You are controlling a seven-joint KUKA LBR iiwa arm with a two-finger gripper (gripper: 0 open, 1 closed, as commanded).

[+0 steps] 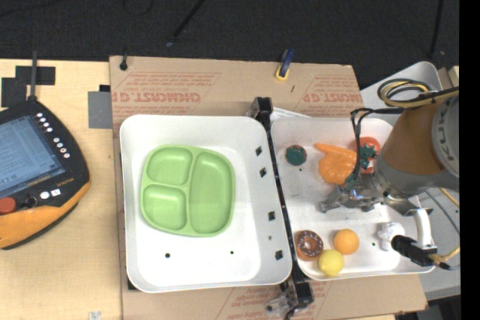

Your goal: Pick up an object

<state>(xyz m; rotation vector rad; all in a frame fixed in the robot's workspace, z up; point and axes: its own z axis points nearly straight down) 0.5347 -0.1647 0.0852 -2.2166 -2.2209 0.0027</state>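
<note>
Camera view: orange toy [335, 162] beside gripper [346, 198].

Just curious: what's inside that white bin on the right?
The right bin holds a teal ball, orange toy, donut, orange and lemon. The arm covers its far corner.

Overhead light, even and fairly bright on both white bins [199, 277] — their floors read near-white with mild glare, little texture. Shadows soft and short: a faint one under the green divided plate [187, 189], darker ones beneath the arm [420, 142]. Upper background falls off to near-black, grainy. Overall sharpness modest — small objects soft-edged, cardboard [225, 90] print legible. No marked edge distortion.
</note>
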